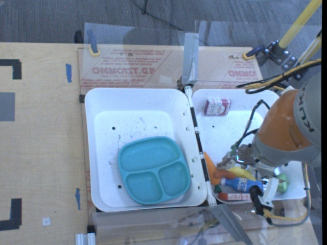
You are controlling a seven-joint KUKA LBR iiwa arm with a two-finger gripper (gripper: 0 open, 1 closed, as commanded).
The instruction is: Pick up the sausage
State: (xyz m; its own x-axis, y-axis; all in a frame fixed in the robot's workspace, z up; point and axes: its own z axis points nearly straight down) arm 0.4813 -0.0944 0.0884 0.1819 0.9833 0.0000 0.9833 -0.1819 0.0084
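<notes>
An orange-brown elongated piece (223, 176), probably the sausage, lies in the front left part of the right bin (240, 124), partly under the arm's wrist. My gripper (228, 162) hangs low, right above this piece, among the cluster of items there. Whether it touches the piece cannot be made out. The arm's grey and orange body (286, 131) covers the bin's right side.
A thin orange carrot-like item (206, 163) lies along the right bin's left wall. A yellow and blue bottle (242, 183) and a green item (281, 183) lie at the front. A red and white box (218, 106) sits at the back. The left bin holds a teal divided plate (153, 168).
</notes>
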